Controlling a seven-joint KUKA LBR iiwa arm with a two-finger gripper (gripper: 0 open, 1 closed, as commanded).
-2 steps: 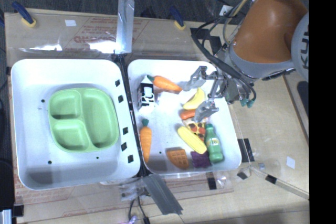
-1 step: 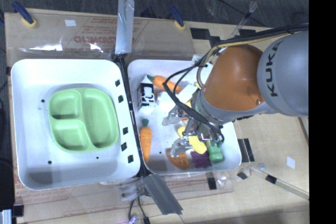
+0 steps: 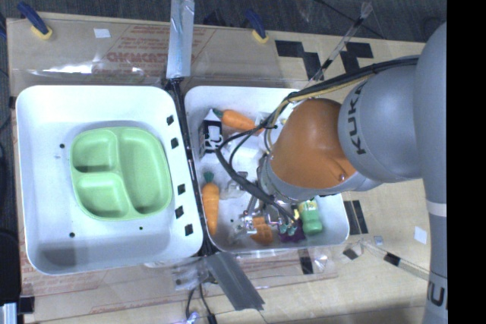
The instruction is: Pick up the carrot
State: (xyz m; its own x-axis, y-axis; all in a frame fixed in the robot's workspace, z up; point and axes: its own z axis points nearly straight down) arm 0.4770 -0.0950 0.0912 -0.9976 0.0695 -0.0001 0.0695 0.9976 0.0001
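Carrots lay in the right bin (image 3: 199, 99), and there seemed to be three of them. One carrot (image 3: 238, 119) sat near the top wall of that bin, with its green end pointing left. A second carrot (image 3: 210, 207) lay along the left wall, lower down. A third orange piece (image 3: 262, 230) sat low in the bin, right by the gripper (image 3: 254, 222).

The gripper was down near the bottom wall of the right bin, under the arm's big orange band (image 3: 307, 144). It was touching or almost touching that low orange piece. The arm and wires hid the tips, so I could not tell if it was open or closed, or if it held anything.

To do this step well, I think the gripper should sit across the thin middle of the carrot, squeeze softly, and lift straight up. A green block (image 3: 310, 218) and a purple thing (image 3: 291, 234) were just beside it and could get bumped.

The left bin (image 3: 30, 110) held a green tray (image 3: 119, 172) with three parts.
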